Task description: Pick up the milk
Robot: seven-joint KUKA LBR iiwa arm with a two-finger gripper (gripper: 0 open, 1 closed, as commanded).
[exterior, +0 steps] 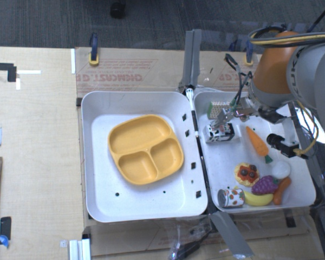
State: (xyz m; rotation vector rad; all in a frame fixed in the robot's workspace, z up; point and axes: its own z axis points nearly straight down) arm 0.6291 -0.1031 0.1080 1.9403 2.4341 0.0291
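The milk is a small white carton with black markings. It lies near the upper left of the right bin, close to the wall between the two bins. My gripper hangs right over the carton's upper edge, reaching in from the grey and orange arm at the right. The gripper's body hides the top of the carton, so I cannot see whether it touches it.
The right bin also holds an orange carrot, a small pizza, purple grapes, a banana, a can and a green and white item. A yellow divided plate lies in the left bin.
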